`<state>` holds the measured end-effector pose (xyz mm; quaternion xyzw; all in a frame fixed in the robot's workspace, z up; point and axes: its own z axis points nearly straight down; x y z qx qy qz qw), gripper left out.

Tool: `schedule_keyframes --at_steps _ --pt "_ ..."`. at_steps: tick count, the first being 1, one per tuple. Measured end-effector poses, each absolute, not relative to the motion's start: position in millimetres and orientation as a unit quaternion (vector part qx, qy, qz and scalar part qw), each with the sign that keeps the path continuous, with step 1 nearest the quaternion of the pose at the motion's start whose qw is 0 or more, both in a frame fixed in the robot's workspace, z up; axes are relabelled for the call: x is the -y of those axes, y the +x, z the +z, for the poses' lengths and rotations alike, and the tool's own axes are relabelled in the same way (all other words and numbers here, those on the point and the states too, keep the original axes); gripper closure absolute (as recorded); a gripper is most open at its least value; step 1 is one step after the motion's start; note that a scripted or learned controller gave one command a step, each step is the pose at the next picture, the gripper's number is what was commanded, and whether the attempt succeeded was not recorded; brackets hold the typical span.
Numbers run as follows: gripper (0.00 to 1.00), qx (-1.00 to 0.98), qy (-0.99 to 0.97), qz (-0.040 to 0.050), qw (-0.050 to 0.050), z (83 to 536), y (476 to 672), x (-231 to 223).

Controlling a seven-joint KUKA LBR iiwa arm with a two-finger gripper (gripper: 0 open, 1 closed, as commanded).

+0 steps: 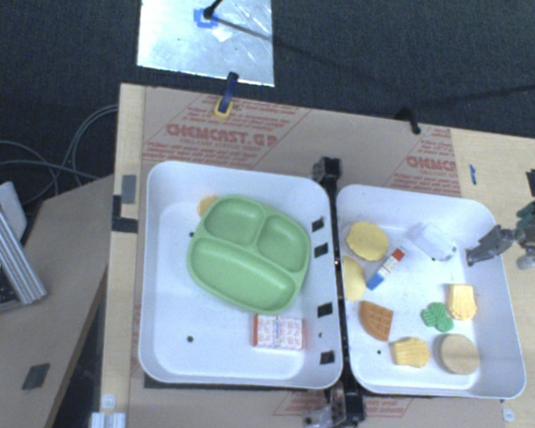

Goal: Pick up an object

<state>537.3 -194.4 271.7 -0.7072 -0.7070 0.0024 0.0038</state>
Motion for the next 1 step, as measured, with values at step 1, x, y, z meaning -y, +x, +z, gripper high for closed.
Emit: schedule_keyframes --at_steps 1 --pt "0.0 0.708 -0.706 -0.0004 -0.001 277.4 539.5 193.7"
